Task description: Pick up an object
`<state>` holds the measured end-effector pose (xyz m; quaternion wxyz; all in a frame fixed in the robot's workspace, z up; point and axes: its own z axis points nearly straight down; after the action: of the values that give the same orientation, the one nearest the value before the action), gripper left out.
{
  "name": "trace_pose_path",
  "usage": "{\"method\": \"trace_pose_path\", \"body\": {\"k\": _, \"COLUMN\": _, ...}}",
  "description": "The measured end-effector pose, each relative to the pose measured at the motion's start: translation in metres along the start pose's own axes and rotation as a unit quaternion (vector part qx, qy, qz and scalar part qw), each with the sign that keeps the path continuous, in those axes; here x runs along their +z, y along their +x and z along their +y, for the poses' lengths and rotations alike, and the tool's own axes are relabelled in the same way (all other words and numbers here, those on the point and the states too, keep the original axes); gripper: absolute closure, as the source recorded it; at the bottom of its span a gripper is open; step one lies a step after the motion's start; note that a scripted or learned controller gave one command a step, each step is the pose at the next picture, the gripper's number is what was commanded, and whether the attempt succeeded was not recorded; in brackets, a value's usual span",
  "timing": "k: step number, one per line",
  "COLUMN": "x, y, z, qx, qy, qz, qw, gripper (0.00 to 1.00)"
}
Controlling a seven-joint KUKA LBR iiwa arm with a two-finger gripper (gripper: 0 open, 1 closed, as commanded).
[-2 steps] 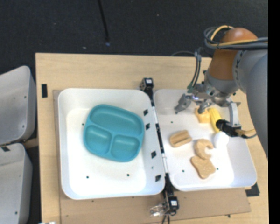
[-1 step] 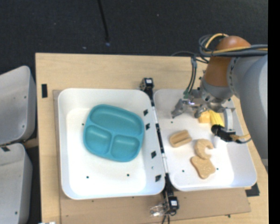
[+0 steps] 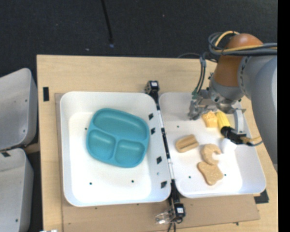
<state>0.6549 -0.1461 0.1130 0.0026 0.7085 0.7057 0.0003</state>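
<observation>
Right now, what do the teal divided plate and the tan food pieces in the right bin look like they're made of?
The teal divided plate looks like molded plastic: one even color, rounded compartment ridges, a soft sheen. The tan food pieces look like matte toy food, possibly plastic or foam; the surfaces are dull and uniform, but the view is too coarse to tell which.

A pale wooden worktop (image 3: 111,71) fills the middle and lower part of the frame, its grain light and evenly lit. Behind it, across the top of the frame, lies a dark speckled floor (image 3: 53,18), crossed by a thin black cable (image 3: 105,13). At the left edge stand two light grey panels (image 3: 9,110), one above the other.
</observation>
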Motion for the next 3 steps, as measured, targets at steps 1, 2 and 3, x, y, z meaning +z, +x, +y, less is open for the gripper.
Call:
{"method": "trace_pose_path", "body": {"k": 1, "x": -0.064, "y": 0.000, "z": -0.004, "qx": 0.001, "qy": -0.002, "qz": 0.001, "qw": 1.0000, "gripper": 1.00}}
{"method": "trace_pose_path", "body": {"k": 2, "x": -0.110, "y": 0.000, "z": -0.009, "qx": 0.000, "qy": 0.000, "qz": 0.001, "qw": 1.0000, "gripper": 1.00}}
{"method": "trace_pose_path", "body": {"k": 3, "x": -0.151, "y": -0.002, "z": -0.007, "qx": -0.002, "qy": -0.001, "qz": 0.001, "qw": 1.0000, "gripper": 1.00}}
